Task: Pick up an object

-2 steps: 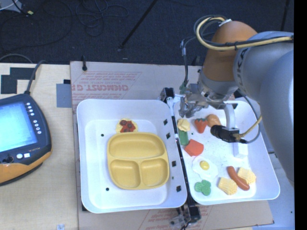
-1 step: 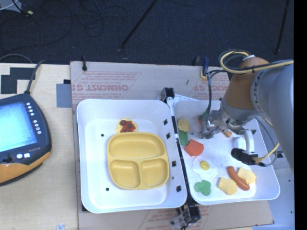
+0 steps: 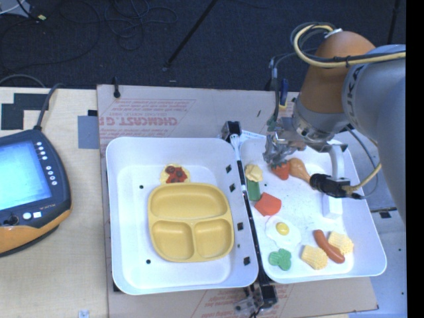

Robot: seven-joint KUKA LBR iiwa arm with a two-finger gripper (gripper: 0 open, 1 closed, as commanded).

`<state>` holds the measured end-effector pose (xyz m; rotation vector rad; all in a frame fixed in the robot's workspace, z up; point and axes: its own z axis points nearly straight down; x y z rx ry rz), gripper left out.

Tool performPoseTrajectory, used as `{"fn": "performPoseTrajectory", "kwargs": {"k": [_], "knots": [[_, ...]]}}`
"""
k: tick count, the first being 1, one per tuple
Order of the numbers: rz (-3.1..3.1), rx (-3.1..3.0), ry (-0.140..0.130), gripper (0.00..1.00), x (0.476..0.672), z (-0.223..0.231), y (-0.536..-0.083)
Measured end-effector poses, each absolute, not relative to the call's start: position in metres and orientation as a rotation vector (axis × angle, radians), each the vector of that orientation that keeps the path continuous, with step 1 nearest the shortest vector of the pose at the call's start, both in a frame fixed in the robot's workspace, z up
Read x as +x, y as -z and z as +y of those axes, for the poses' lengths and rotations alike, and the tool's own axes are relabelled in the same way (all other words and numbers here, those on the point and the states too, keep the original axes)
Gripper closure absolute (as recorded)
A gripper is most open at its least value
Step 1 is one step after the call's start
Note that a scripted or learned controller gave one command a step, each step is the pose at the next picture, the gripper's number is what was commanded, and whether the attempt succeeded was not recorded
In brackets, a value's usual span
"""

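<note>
Through the overhead camera I see the grey arm reaching in from the right. Its orange band bulks over the wrist and hides part of the right white bin. The gripper sits low over that bin's far end, and its tip is masked by the wrist body, so I cannot tell whether it is open or closed. Just beside it lies a tan plastic drumstick toy with a small red piece at the end nearest the gripper. I cannot make out whether that piece is part of the drumstick or a separate thing, nor whether the gripper touches either. Nearer the camera the same bin holds a pale yellow toy, a green piece half tucked against the dividing wall, an orange-red wedge, a fried-egg toy, a green leafy toy, a yellow ridged block and a red sausage toy. The left white bin carries a yellow three-compartment plastic tray, and a small yellow disc with red topping shows behind it. A grey handheld screen is cut off at the left edge.
</note>
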<state>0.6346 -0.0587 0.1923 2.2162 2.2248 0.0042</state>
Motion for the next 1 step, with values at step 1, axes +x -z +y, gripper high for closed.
{"fn": "performPoseTrajectory", "kwargs": {"k": [1], "knots": [[2.212, 2.226, 0.003, 1.00, 0.6384, -0.1752, -0.2026]]}}
